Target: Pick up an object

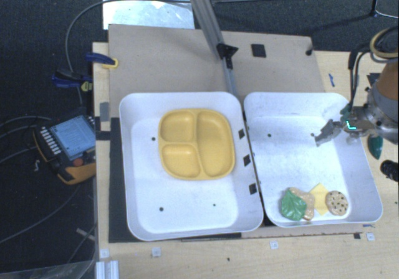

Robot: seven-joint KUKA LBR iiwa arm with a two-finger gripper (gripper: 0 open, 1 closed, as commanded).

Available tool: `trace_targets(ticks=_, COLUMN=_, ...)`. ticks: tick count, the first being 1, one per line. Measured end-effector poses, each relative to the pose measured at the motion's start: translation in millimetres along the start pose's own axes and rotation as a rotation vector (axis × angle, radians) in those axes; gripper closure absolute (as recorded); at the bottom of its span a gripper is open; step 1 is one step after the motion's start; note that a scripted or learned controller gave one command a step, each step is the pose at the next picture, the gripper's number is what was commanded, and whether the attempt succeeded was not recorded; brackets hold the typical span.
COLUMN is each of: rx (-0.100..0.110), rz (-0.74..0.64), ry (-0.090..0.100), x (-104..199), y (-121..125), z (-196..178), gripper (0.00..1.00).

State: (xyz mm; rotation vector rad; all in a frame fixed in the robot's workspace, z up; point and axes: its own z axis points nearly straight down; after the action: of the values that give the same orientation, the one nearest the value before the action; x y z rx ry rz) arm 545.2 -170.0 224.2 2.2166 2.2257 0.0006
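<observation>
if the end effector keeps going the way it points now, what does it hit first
The end effector points left and slightly down over the right bin. It would likely meet that bin's bare floor first, though depth is unclear; the green item and cookie lie off that line.

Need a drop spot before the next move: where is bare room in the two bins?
Left bin: bare floor below the yellow tray. Right bin: open middle, between the tool and the near-corner cluster, crowded with green piece, yellow piece, cookie.

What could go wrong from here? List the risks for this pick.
1. The green piece, yellow piece and cookie lie packed together, so a grasp may catch two or none.
2. They sit against the right bin's near wall; the pincer may strike it while descending.
</observation>
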Motion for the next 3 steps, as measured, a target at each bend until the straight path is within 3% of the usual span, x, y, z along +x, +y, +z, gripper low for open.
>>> trace_targets(ticks=1, rx=-0.001, rz=0.000, ry=0.000, x=0, y=0, z=0, gripper=0.00)
trace_targets(ticks=3, rx=0.002, rz=0.003, ry=0.001, x=11, y=5, z=90, gripper=0.00)
